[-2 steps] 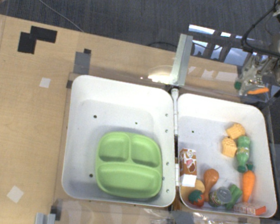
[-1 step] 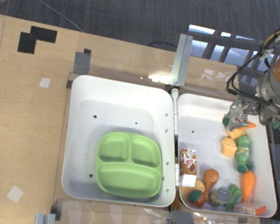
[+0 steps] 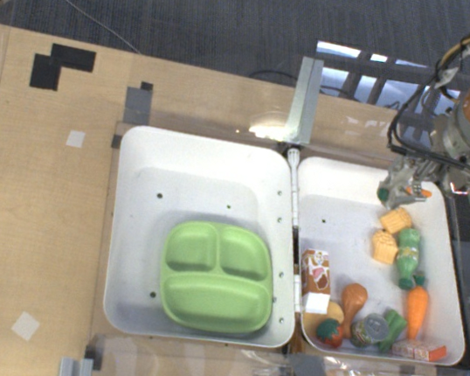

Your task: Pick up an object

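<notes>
While the hand (image 3: pixel 405 188), its state unclear, hovers, two yellow blocks (image 3: pixel 389 234) lie below.

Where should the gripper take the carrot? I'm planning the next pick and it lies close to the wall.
Grip the carrot across its orange body, near the middle, coming straight down from above. It lies roughly lengthwise along the right bin's right wall, green top toward the far end, so closing across its narrow width looks likeliest to fit.

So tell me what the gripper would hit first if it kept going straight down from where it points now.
Probably the bare floor of the right bin at its far corner. The gripper sits just beyond the yellow corn pieces, though depth is hard to judge.
</notes>
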You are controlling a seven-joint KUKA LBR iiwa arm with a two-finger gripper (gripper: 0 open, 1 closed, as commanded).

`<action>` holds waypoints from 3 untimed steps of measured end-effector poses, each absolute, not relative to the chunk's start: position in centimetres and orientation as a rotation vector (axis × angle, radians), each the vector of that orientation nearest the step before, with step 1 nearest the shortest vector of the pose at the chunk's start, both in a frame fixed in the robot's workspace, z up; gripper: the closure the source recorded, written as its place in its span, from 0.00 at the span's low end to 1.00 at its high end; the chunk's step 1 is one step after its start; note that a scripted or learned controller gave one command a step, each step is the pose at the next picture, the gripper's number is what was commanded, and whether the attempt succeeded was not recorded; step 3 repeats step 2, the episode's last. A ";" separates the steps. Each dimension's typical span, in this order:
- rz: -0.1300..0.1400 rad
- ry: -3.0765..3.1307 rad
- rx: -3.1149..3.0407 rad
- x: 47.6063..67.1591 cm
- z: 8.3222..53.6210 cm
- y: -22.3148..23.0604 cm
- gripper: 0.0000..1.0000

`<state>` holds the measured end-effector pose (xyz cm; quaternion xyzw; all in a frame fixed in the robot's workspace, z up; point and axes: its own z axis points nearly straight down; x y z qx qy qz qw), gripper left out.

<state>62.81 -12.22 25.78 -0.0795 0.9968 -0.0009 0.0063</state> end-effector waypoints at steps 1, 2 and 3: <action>-0.002 3.104 -0.387 67.1 28.0 -9.8 1.00; -0.005 3.091 -0.386 67.4 29.5 -9.7 1.00; -0.005 3.091 -0.386 67.4 29.5 -9.7 1.00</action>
